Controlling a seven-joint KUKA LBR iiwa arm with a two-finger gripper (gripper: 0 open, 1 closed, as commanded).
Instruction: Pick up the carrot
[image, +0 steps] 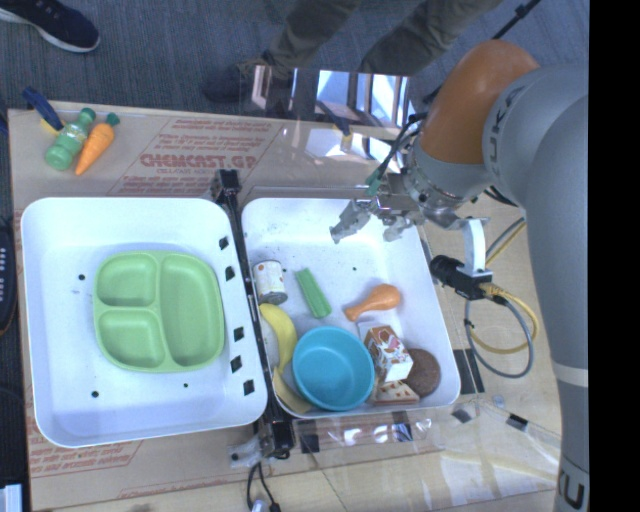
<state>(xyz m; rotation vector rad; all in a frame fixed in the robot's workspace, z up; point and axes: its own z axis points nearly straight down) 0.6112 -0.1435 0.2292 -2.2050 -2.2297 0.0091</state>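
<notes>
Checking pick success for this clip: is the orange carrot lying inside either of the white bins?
No, the orange carrot lies on the bench outside the white bins, beside a green bottle beyond the left bin.

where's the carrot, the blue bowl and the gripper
carrot (94, 147): camera view, middle of its orange body, on the bench outside the bins
blue bowl (333, 367): camera view, inside of the bowl
gripper (370, 224): camera view, midway between its two fingertips, above the right bin

Gripper hovering over right bin, fingers spread, nothing between them. Carrot outside on bench beside green bottle. Green divided plate in left bin.
</notes>
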